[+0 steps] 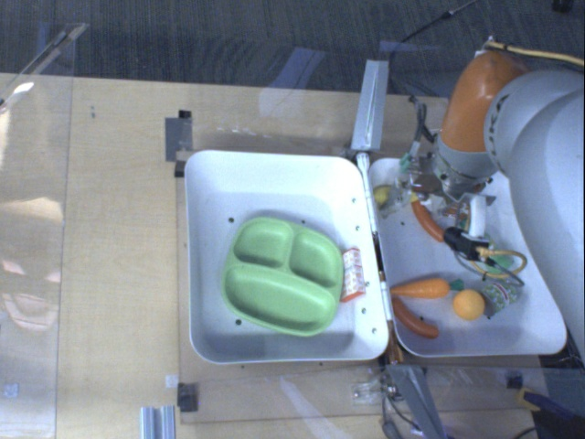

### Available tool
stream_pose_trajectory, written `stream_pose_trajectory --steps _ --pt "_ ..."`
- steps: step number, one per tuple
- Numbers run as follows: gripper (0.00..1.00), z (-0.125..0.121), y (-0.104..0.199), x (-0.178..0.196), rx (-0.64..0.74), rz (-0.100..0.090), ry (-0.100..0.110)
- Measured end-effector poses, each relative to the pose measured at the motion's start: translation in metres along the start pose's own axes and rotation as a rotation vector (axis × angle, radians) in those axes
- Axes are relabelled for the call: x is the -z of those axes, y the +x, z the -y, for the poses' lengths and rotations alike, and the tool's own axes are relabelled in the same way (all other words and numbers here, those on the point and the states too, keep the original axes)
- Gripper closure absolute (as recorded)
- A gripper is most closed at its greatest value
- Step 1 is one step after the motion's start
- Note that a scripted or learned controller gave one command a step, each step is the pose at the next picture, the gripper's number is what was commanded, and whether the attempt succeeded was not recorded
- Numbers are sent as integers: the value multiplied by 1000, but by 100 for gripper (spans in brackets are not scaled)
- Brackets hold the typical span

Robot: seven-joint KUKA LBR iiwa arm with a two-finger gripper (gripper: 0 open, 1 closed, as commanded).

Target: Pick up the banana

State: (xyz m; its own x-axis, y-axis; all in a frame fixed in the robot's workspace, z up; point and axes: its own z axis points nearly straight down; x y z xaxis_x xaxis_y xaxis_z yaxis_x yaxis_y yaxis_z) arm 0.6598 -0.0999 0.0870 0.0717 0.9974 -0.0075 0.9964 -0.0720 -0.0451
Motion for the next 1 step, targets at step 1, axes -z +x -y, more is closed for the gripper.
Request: stream_pose_trajectory --steps 1 --pt "0 0 0 0 16 2 1"
